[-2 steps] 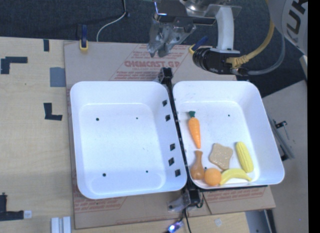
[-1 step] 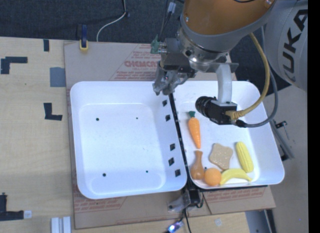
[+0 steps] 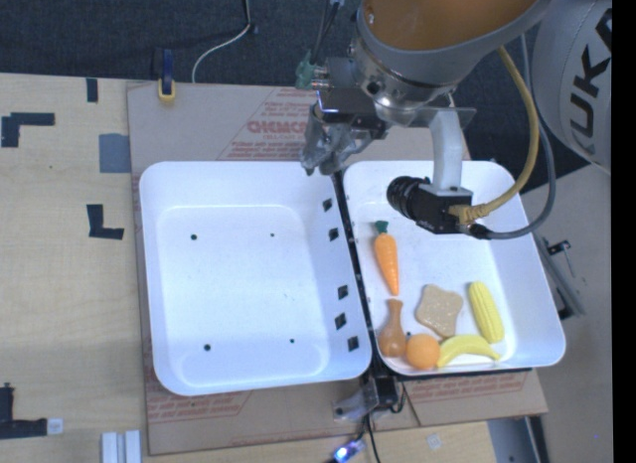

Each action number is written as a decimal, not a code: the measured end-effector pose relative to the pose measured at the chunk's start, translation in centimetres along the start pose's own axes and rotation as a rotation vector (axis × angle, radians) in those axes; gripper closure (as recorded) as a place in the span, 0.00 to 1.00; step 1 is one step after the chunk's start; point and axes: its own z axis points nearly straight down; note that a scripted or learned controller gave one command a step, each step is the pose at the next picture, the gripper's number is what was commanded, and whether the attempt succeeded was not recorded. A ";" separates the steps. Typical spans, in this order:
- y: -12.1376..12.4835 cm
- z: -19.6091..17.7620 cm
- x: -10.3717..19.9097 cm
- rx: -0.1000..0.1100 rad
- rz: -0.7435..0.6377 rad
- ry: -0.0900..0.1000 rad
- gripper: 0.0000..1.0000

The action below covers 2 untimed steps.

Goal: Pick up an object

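White bins [image 3: 164, 252], black dots on left floor. Orange carrot [image 3: 387, 263], green top. Tan bread slice [image 3: 438, 310]. Yellow corn [image 3: 485, 311], yellow banana [image 3: 465, 352]. Orange fruit [image 3: 422, 352]. Brown gourd-shaped piece [image 3: 394, 332]. Orange band, grey arm [image 3: 447, 4]. Brown cardboard [image 3: 248, 123], red print. Yellow clamp [image 3: 166, 88].

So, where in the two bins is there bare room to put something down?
The left bin has bare floor from wall to wall. In the right bin, the near end is crowded: carrot, bread, corn, banana, orange.
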 end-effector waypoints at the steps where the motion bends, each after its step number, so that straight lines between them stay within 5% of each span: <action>1: 4.3 -2.0 -3.3 -0.002 0.005 -0.001 1.00; 2: 6.5 -5.0 1.0 -0.003 -0.002 0.000 1.00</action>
